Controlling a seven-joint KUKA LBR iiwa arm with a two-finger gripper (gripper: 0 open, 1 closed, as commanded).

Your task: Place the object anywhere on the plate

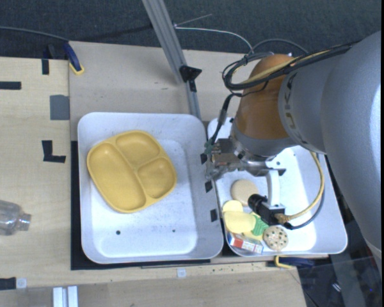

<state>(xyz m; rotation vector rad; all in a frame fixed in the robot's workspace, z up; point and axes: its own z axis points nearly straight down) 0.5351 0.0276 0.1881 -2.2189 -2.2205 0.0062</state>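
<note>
Arm (320, 101) reaches over the right bin (329, 235). Left bin (141, 245) carries the yellow divided plate (131, 169). End effector (233, 165) sits low at the right bin's left wall; finger state cannot be told. Objects (246, 219) lie clustered in the right bin's near-left corner, off the plate.

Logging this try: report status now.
End effector low over right bin. Toys in it. Yellow plate bare in left bin.

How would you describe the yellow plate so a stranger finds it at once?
Look at the left white bin of the two. The yellow plate lies in its upper half, tilted. It alone has three compartments; the small toy foods sit in the other bin.
</note>
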